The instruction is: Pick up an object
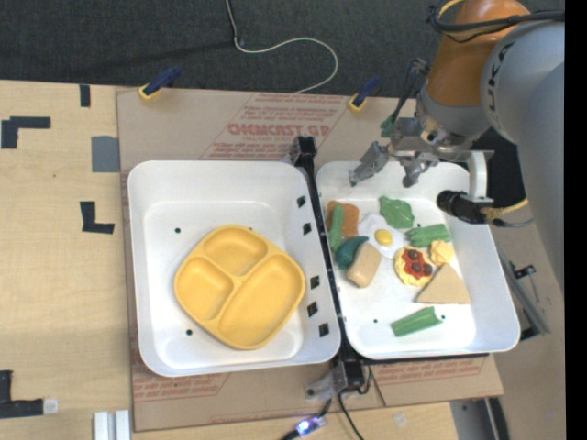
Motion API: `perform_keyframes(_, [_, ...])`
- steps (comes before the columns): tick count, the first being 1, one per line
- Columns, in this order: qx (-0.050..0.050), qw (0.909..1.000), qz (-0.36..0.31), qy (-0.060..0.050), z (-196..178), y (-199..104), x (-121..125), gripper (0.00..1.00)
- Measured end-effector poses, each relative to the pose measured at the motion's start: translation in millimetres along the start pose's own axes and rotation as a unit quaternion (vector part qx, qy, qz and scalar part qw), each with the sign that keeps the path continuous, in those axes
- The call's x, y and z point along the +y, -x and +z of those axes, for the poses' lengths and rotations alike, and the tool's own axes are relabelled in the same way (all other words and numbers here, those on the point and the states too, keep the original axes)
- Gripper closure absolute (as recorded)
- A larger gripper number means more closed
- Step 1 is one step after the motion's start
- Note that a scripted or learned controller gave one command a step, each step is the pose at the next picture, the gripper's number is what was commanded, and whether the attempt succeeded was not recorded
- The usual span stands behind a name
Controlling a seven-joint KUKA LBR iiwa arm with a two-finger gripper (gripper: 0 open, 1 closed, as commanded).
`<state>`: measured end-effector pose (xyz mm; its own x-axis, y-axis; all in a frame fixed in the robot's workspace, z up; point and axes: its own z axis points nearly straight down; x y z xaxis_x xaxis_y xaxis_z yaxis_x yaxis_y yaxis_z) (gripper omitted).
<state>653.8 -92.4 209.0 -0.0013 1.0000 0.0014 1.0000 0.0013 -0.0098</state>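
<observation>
Camera view shows you the tool (393,168) spread wide and grasping nothing, hanging over the far rim of the right bin (500,337). That height probably lets it clear the wall before descending. Just below it lie the toys: a green leaf (397,213) nearest, an orange carrot (336,221) to its left, long axis running away from the tool, and a green bean (415,321) farthest, lying crosswise.

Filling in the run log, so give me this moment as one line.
end effector: open, nothing held, above right bin far edge | toy food in right bin | yellow plate in left bin
</observation>
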Motion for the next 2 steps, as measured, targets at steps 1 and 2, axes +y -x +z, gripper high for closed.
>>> perform_keyframes(1, [0.000, 1.0000, 0.000, 0.004, -4, 0, 2, 0.00])
perform_keyframes(2, [-0.001, 1.0000, 0.000, 0.001, 56, 8, -3, 0.00])
